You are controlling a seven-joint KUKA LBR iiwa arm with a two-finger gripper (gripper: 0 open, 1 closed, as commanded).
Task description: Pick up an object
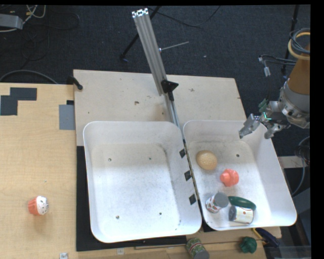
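Hand [259, 126] with jaws apart, holding nothing, hovers over right bin [283, 192] far rim. Tan ball [206, 160] sits mid-bin, nearest. Advice: centre over ball, descend straight, close gently.

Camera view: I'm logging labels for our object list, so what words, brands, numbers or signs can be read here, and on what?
None can be read.
Can in the right bin: print too blurred to read.
Checkered marker atop the metal rail: a pattern, no text.
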